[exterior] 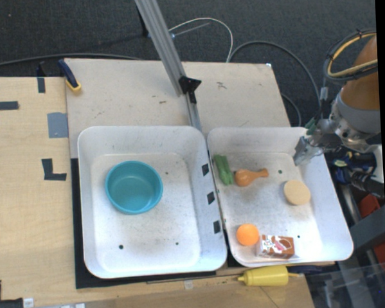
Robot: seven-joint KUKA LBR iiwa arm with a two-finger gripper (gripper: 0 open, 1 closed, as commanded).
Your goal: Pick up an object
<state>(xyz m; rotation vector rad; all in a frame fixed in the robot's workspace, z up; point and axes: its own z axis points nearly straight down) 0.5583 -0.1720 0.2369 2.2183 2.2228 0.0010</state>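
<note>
A: While the camera is looking down at a slant, what is sitting on the bench?

B: Two white bins are lying side by side. The left bin is holding a teal bowl, which is sitting upright toward its left side.

A: And the right bin?

B: A green piece is lying at its left wall, with a brown pear shape just beside it. A tan round puck is resting to the right. Nearer the front edge, an orange ball is sitting beside a red and white packet. A yellow bottle is lying outside the bin, along its near rim.

A: Where is the arm?

B: It is reaching in from the right. Its gripper is hanging over the right bin's far right corner, well apart from every object.

A: Is it gripping anything?

B: Nothing is showing between its fingers, and I cannot tell whether they are spread or pressed together.
</note>
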